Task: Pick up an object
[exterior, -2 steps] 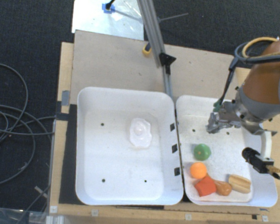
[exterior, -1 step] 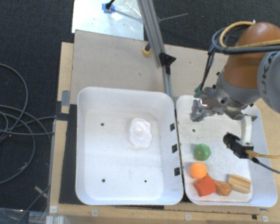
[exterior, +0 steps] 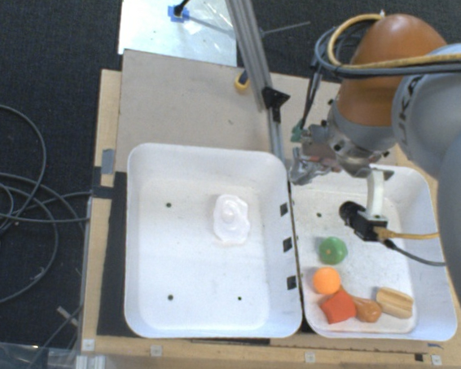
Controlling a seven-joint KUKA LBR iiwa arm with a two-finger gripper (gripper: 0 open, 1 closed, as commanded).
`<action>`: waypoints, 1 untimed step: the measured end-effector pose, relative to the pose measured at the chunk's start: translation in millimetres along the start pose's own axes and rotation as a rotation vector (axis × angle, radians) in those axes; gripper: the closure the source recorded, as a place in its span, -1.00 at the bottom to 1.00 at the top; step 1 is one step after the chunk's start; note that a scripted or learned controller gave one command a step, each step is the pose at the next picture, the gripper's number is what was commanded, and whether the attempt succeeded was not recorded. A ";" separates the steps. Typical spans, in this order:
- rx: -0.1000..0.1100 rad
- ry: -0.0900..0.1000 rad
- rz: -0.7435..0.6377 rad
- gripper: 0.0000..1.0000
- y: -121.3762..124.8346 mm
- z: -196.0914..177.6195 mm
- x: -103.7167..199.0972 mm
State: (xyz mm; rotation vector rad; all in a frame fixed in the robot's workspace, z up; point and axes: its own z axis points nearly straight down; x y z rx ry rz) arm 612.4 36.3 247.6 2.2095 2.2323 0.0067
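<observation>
The right bin holds a green round object, an orange ball, a red block, a small brown piece and a tan cylinder, all clustered in its near half. A white crumpled object lies in the middle of the left bin. My gripper hangs over the far left corner of the right bin, close to the wall between the bins. It is well behind the green object. Nothing shows held in it.
A slanted grey pole crosses above the back of the bench. The arm's bulk covers the right bin's far right part. A black fitting with a yellow cable hangs below the wrist. Cables and a pendant lie on the floor at the left.
</observation>
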 end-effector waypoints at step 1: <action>0.000 0.000 0.000 1.00 35.5 5.1 51.9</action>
